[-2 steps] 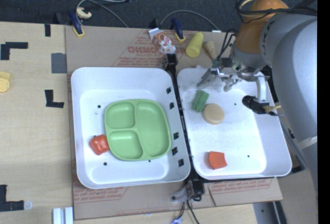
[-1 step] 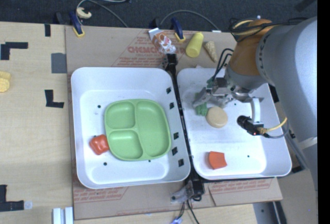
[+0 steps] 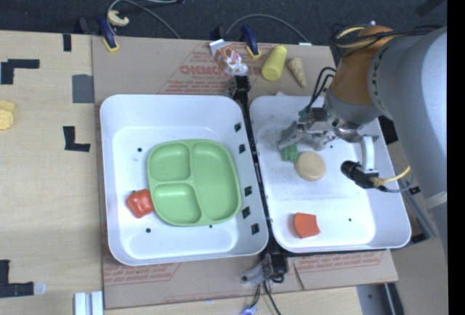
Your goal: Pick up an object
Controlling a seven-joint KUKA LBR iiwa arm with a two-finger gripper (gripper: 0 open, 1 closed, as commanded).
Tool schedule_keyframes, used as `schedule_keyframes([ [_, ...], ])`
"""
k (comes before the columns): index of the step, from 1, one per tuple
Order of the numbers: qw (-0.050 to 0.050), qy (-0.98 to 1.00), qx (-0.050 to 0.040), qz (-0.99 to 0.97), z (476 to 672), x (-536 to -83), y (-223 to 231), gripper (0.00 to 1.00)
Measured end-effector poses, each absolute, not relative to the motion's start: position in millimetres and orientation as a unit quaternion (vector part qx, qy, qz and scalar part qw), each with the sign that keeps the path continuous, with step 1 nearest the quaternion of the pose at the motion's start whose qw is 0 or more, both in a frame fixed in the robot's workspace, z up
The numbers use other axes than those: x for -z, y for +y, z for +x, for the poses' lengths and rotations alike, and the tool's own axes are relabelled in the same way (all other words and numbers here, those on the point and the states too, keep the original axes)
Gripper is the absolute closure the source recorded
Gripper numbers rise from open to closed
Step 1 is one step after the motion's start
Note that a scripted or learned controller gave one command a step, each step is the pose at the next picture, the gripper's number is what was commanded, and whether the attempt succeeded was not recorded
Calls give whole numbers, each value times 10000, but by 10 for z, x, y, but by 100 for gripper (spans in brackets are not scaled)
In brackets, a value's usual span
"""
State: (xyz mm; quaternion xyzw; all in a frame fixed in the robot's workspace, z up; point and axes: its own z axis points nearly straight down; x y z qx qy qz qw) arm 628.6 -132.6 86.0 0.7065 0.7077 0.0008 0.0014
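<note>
The gripper [image 3: 296,138] is lowered into the right bin [image 3: 378,230], poised over a small green object [image 3: 291,154] just beside a tan round object [image 3: 311,165]. Whether its fingers are open or closed cannot be told. The approach step is judged to be in hand; next, closure on the green object and a lift are called for.
</note>
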Motion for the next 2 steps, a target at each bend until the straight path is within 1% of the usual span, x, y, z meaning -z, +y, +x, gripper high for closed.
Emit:
schedule_keyframes([
  [1,8,7071,-2,7071,5507,-861,-1163,0],
  [2,13,7073,-6,7069,5515,-964,-1163,100],
])
